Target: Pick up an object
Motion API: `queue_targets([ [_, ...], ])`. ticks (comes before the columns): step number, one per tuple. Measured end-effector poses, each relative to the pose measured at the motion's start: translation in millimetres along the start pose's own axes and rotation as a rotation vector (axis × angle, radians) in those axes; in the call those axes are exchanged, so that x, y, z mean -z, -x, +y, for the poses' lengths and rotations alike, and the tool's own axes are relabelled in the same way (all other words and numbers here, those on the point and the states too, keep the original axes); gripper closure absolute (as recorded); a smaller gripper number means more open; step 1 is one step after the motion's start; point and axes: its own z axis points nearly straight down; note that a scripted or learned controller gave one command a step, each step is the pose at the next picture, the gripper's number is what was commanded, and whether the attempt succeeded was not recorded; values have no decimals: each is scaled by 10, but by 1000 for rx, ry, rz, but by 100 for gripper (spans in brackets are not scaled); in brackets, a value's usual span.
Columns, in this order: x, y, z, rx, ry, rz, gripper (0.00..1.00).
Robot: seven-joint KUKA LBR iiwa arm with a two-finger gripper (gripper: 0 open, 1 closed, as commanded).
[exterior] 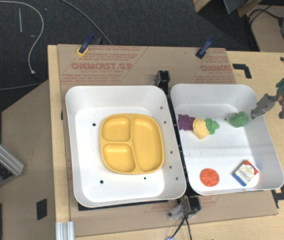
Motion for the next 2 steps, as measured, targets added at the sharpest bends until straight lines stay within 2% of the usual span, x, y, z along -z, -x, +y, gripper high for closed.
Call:
queue_targets([
  [1,66,-8,23,4,12,-3,0],
  [2,-517,23,105,4,7,-1,0],
])
